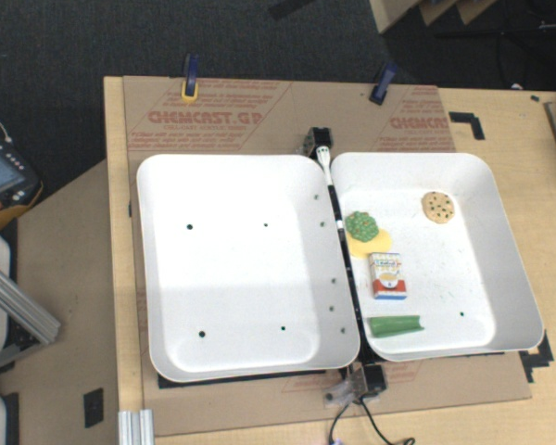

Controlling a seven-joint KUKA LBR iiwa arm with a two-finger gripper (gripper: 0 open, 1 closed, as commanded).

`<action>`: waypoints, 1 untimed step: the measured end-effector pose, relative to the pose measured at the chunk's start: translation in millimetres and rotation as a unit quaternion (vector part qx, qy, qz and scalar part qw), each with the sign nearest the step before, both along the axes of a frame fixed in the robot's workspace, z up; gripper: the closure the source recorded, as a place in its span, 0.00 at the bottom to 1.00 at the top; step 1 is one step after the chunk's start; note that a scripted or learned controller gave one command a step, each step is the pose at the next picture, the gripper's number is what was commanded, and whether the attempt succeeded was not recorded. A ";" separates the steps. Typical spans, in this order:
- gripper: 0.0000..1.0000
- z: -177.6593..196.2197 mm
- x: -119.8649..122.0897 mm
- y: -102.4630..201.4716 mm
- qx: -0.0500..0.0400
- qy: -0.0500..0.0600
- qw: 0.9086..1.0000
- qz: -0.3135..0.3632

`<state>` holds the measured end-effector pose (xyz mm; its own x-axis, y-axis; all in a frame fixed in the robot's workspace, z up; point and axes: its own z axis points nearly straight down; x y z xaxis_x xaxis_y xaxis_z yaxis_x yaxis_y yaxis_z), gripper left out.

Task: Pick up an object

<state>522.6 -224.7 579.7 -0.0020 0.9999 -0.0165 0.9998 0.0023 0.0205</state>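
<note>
The right bin [486, 248] holds several small items. A round tan cookie [437, 208] lies toward its back. A green broccoli-like piece [361, 224] rests on a yellow patch [372, 241] near the bin's left wall. Below that lies a small white, orange and red carton [387, 276]. A flat green pod [395, 325] sits near the front edge.
The left bin [236, 267] lies beside the right one, with a black strip [338, 230] along the seam between them. Both rest on a brown cardboard sheet [259, 109] held by two clamps [191, 78] at the back.
</note>
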 end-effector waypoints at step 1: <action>0.00 -0.4 0.0 0.0 0.000 0.000 1.000 0.000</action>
<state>522.6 -224.7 579.3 -0.0017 0.9999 -0.0160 0.9998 0.0020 0.0196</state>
